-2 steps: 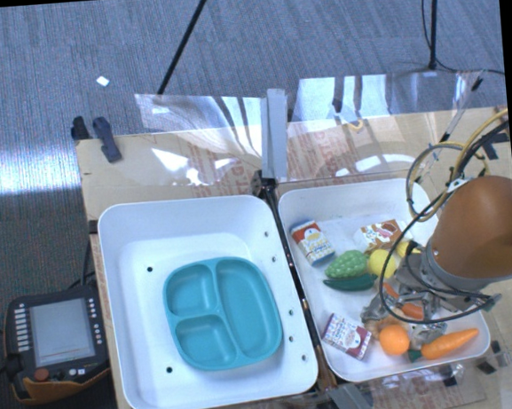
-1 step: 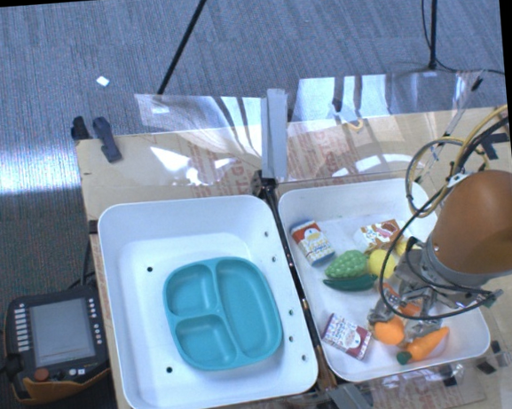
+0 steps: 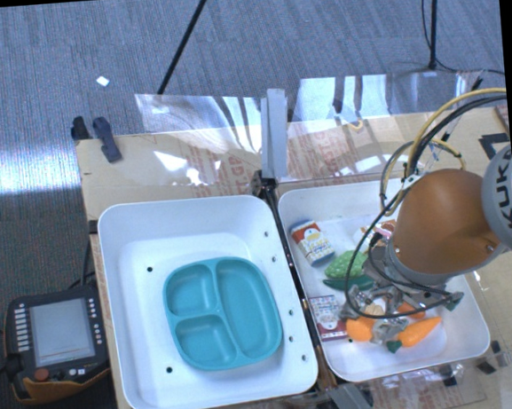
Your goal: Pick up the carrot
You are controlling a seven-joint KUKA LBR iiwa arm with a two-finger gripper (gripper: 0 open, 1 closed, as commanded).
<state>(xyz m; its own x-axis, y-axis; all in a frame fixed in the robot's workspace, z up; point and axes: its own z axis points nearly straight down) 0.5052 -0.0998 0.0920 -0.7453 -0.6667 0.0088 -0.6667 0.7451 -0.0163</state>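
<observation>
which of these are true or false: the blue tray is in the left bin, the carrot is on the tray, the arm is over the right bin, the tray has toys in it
1. The blue tray lies in the left bin. True.
2. The carrot lies on the tray. False: it lies in the right bin, near the front edge.
3. The arm is over the right bin. True: its hand is down among the toys near the carrot.
4. The tray has toys in it. False: the toys, among them a small carton, are in the right bin.
</observation>
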